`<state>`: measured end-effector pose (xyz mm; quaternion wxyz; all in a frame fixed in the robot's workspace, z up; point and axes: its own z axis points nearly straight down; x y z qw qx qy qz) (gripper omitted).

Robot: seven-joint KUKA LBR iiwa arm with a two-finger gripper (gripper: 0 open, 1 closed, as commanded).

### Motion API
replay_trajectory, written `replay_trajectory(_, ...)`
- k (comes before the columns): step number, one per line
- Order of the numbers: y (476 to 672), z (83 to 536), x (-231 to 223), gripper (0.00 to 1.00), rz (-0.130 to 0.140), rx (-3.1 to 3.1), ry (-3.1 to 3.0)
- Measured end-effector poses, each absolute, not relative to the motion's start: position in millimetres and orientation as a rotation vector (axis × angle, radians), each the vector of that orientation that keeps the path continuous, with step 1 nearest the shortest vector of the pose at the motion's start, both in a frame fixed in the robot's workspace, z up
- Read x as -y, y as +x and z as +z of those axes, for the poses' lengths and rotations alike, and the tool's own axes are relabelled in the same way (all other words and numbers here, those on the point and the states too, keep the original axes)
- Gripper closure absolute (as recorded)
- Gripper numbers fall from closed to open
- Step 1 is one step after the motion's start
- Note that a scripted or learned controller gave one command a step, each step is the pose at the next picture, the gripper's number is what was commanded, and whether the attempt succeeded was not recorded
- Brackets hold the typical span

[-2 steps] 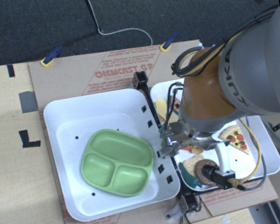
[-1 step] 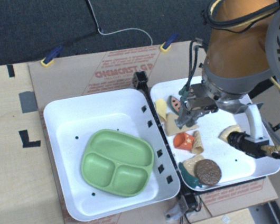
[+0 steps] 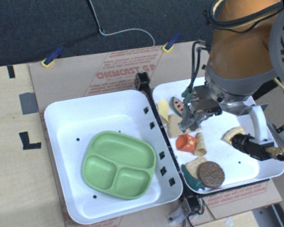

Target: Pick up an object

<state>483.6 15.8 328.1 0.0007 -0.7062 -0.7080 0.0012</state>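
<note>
The dark metal hand (image 3: 191, 123) hangs low over the left part of the right-hand shallow white bin (image 3: 253, 172), below the grey wrist and the large orange band (image 3: 244, 27) of the arm. Its tip is a dark, blurred mass, so whether it is spread or closed, and whether anything sits in it, cannot be told. Just beside it on the left lies a pale beige block (image 3: 173, 125), which the tip seems to touch or nearly touch, though the contact point is hidden. Just below the tip rests a small red-orange lump with a pale speck (image 3: 186, 142), and touching that on the right is a tan cone-like piece (image 3: 199, 144). Up and to the left, near the bin's wall, lie a pale yellow strip (image 3: 163, 111) and a red curved slice with dark spots (image 3: 177, 104), the latter partly covered by the hand's body. Nearer the front wall sits a round brown cookie-like disc (image 3: 211, 174), overlapping a tan wedge (image 3: 194, 167) and a dark green shape (image 3: 192, 182) whose outline is mostly hidden. To the right, a cream and brown curved piece (image 3: 233, 134) lies close to a black part mounted on the arm, which covers its far end. The arm hides much of the bin's back right corner.

In the left-hand white bin (image 3: 62, 124) a light green divided plastic plate (image 3: 119, 164) lies flat, tilted slightly askew. Both bins stand on a brown cardboard sheet (image 3: 123, 67) on the wooden bench (image 3: 13, 187). A thin white cable (image 3: 117, 32) trails across the dark floor behind.
</note>
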Motion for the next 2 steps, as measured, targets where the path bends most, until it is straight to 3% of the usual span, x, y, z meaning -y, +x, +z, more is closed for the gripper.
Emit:
replay_trajectory(1, 484.0, 409.8, -80.0, 1.00, -0.011, 2.235, -2.212)
replay_trajectory(2, 483.8, 414.9, -76.0, 1.00, 0.004, 2.225, -2.218)
